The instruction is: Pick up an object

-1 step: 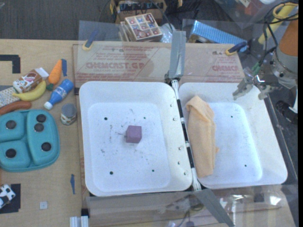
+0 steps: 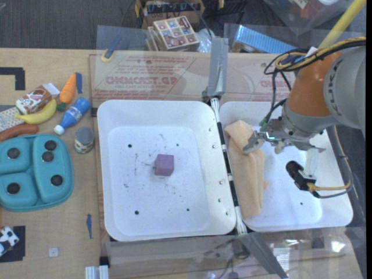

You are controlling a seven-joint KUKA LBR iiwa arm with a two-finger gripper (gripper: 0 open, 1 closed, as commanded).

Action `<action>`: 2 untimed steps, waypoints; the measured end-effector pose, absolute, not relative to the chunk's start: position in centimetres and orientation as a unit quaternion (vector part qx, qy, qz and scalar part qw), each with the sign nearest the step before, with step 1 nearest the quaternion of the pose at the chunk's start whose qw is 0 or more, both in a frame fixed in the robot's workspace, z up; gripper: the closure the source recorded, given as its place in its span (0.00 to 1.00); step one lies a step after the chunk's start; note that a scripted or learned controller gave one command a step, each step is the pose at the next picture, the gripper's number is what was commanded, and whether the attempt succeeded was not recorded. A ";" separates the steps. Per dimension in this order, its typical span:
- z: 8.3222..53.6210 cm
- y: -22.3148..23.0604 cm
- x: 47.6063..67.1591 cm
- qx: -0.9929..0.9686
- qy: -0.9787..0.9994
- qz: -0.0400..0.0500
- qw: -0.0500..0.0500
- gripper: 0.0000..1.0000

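A small purple cube (image 2: 164,165) lies near the middle of the left bin (image 2: 116,116). A tan cloth (image 2: 249,176) is stretched along the left side of the right bin (image 2: 331,214), from its top edge down toward the front. My gripper (image 2: 265,146) hangs over the right bin, just at the upper right edge of the cloth. Its fingers are open; the left fingertip (image 2: 251,146) is over the cloth's edge, and nothing is between them.
A black plug on a yellow cable (image 2: 297,176) hangs from the arm over the right bin. Left of the bins lie a teal tray (image 2: 32,173), a banana (image 2: 36,116), a small bottle (image 2: 72,115), a carrot (image 2: 68,88) and a grey can (image 2: 84,139).
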State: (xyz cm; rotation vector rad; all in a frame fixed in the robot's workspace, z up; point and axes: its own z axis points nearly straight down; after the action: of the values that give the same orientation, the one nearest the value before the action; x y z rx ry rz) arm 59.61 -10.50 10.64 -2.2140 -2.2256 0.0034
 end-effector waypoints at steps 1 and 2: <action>9.3 -10.2 56.2 -0.705 -0.709 -0.007 -0.008 0.00; 9.2 -10.1 63.7 -0.698 -0.716 -0.006 -0.008 0.00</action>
State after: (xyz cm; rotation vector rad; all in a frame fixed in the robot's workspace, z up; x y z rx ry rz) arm 63.71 -10.13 9.22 -2.2032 -2.2624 -0.0175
